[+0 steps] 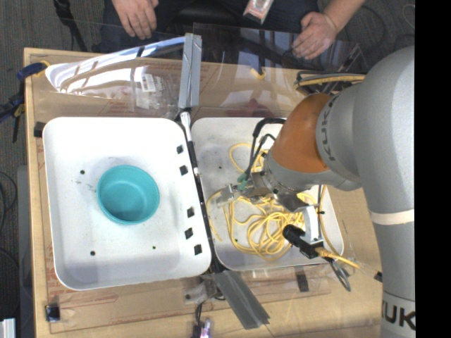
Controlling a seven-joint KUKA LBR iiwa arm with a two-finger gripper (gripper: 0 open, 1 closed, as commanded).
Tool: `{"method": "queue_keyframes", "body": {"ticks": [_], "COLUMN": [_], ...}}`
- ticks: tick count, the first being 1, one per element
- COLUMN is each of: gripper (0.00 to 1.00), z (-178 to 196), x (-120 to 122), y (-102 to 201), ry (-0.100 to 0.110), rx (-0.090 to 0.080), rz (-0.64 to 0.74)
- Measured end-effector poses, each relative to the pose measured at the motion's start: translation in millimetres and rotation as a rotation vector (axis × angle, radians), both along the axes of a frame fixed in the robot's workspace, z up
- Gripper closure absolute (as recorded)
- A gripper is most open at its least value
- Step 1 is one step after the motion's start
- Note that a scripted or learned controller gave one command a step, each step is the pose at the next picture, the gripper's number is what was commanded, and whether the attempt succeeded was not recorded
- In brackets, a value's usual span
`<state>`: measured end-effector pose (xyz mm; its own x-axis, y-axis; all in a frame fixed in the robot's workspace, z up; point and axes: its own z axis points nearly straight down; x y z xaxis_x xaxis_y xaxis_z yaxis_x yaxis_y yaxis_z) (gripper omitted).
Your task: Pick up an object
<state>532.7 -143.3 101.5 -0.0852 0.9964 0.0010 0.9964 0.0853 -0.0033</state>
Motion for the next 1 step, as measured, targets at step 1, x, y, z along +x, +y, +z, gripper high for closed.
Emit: {"method": "queue_keyframes", "body": {"ticks": [1], "gripper": [0.00], "z": [-9.3], "x": [-17.5], "y": [-23.8], "ry": [-0.001], "rx": [0.001], "rz": [0.078]}}
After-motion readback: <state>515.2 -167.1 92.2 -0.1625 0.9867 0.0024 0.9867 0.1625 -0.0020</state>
